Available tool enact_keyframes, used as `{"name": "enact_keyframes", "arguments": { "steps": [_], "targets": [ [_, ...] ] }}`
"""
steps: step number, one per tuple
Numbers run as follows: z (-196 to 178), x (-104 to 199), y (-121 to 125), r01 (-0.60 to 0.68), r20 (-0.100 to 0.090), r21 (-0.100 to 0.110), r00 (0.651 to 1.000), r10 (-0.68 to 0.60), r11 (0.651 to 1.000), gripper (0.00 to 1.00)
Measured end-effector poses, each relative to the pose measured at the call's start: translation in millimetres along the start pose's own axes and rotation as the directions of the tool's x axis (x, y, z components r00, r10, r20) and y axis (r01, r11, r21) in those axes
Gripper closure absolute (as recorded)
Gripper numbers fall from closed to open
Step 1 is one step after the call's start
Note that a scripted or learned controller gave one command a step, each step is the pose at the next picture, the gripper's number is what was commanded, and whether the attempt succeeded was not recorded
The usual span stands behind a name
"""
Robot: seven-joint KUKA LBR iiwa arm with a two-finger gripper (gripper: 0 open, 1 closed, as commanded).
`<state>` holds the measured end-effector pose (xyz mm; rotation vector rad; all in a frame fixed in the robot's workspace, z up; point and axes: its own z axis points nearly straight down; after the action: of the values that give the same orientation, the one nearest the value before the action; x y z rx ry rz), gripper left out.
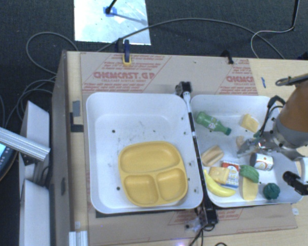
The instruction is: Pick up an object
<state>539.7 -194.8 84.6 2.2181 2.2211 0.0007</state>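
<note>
The right bin (231, 102) holds several small items. A green bottle (212, 123) lies near its back left, and a yellow wedge (250, 122) sits further right. A tan bread piece (212, 155) lies at the left wall, with a banana (218, 186) near the front. Beside the banana are a yellow and red box (226, 173), a green vegetable (249, 172), a yellow slab (249, 188) and a dark green ball (271, 190). A silver can (261, 162) lies just under my gripper (250, 146), which is low in the bin's right half.
In the left bin (108, 111) rests a yellow three-compartment tray (153, 172). The grey and orange arm (297, 114) reaches in over the right bin's right edge. Cables run across the cardboard behind the bins, and a black part (296, 181) juts out at the front right.
</note>
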Motion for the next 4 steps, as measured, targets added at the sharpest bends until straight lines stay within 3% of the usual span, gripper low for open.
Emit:
{"name": "enact_keyframes", "arguments": {
  "steps": [1, 2, 3, 4],
  "targets": [
    [-1, -4, 110, 0.002, 0.000, -0.003, 1.000, -0.002, 1.000, 0.00],
    [-16, -5, 112, 0.006, 0.004, -0.012, 1.000, -0.006, 1.000, 1.00],
    [-15, -5, 112, 0.007, 0.003, -0.010, 1.000, -0.007, 1.000, 0.00],
    [-26, -5, 113, 0.009, 0.005, -0.014, 1.000, -0.009, 1.000, 1.00]
  ]
}}
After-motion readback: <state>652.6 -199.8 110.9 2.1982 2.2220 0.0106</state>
